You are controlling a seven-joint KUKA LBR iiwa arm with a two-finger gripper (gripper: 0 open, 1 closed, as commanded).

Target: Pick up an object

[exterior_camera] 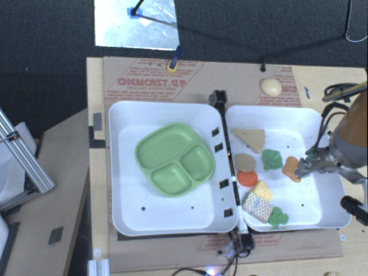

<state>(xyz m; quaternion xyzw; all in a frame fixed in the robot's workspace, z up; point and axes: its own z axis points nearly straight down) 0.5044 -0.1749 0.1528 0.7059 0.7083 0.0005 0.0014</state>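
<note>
My gripper (306, 165) reaches in from the right, low over the right bin (310, 211). Its tip lies against an orange piece (291, 168) at the bin's middle right. Left of that piece is a green leafy toy (272, 158). Further left are a tan wedge (250, 138), a brown disc (245, 162) and a red-orange disc (248, 179). Near the bin's front lie a yellow block (264, 190), a patterned piece (257, 209) and a small green toy (278, 217).
The left bin (118, 154) holds a green divided plate (172, 160). A black divider (225, 154) runs between the bins. A cream egg-shaped object (270, 86) rests on the cardboard behind the right bin. Cables (339, 91) hang near the arm.
</note>
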